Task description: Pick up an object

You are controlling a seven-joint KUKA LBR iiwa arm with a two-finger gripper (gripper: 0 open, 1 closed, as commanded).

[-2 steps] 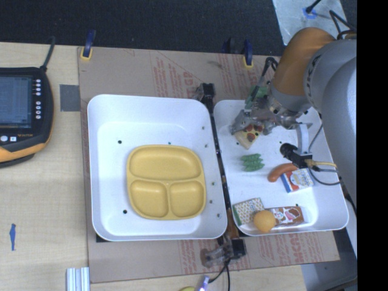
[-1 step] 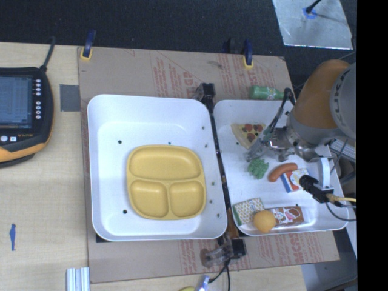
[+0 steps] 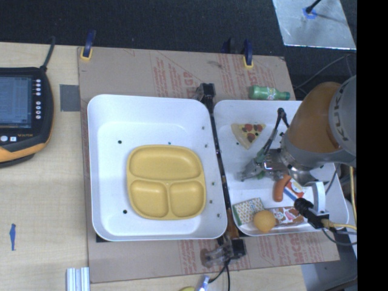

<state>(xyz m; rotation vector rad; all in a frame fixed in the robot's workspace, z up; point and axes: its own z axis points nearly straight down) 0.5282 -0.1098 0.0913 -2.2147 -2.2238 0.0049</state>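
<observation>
- Left bin (image 3: 103, 162), centre of frame: holds yellow divided tray (image 3: 165, 182).
- Right bin (image 3: 225, 162): arm (image 3: 318, 129) reaches in at right.
- Gripper (image 3: 260, 167) low over bin floor; fingers' state cannot tell.
- Nothing seen held; pick not yet done.
- Pizza slice (image 3: 248, 133) just above gripper; orange ball (image 3: 264, 220) below it.

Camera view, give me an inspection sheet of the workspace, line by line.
Surface: cardboard sheet on a wooden bench, two white bins side by side.
Job's things: right bin holds a pizza slice, an orange ball, a hot dog and a patterned card.
Clutter: yellow divided tray in the left bin; green bottle behind the right bin.
Grippers: gripper low over the right bin, nothing seen held.
Cables: black cable along the arm.
Surroundings: teach pendant on the left.
</observation>
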